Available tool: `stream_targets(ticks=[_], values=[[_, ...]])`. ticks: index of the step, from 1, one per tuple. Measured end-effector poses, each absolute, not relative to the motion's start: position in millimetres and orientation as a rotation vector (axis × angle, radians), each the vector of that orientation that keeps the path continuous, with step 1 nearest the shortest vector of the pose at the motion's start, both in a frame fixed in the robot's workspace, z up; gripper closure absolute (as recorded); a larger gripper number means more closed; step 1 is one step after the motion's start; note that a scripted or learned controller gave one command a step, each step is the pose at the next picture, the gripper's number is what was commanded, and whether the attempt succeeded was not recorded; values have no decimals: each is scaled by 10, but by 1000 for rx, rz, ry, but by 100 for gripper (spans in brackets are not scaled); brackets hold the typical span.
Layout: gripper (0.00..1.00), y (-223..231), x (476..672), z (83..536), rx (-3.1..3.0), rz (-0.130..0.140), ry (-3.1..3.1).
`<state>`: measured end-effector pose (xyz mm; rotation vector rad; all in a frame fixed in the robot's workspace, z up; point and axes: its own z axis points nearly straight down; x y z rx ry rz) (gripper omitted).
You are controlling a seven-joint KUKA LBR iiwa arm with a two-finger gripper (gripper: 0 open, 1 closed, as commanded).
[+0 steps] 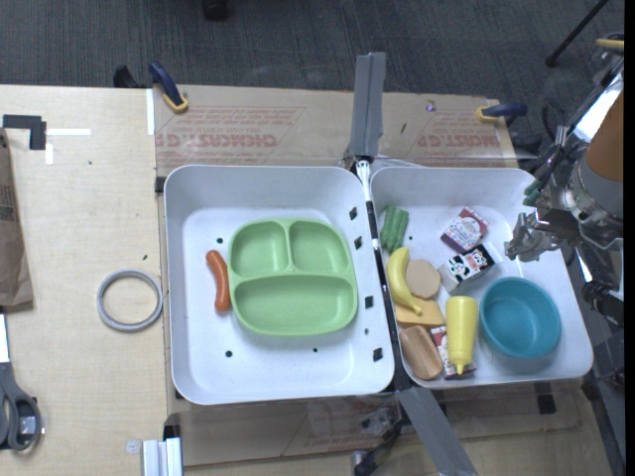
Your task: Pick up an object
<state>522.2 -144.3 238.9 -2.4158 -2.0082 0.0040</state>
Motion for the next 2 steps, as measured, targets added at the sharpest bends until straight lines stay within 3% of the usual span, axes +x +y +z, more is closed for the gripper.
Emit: stream_targets(ticks=[1,2], values=[[100,-1879,4786,2061,-2266,4,-2174],[0,-1879,4787,2061,-2266,4,-2174]])
